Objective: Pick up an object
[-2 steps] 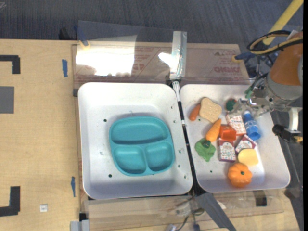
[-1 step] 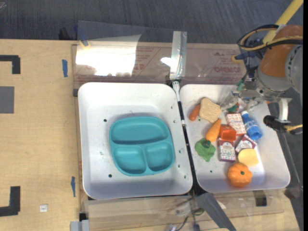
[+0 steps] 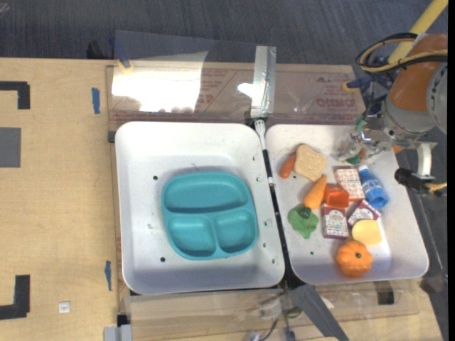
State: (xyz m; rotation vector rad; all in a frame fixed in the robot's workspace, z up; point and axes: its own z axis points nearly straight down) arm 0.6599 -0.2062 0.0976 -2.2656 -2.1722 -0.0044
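Two white bins side by side on the wooden surface. Left bin holds a teal divided tray, lying flat near its middle.

Right bin holds the loose objects, clustered centre to right:
- tan cracker-like slab, far side, with a small orange carrot piece just left of it;
- larger orange carrot below the slab, green leafy piece nearer and left;
- red-and-white cartons, touching one another;
- blue bottle on the right of the cartons;
- yellow piece and orange pumpkin-like fruit at the near edge.

Arm enters from the right, orange band at far right. Pincer sits over the far right corner of the right bin, above the cartons and bottle. Cannot tell how far it is open; nothing visibly held between its parts.
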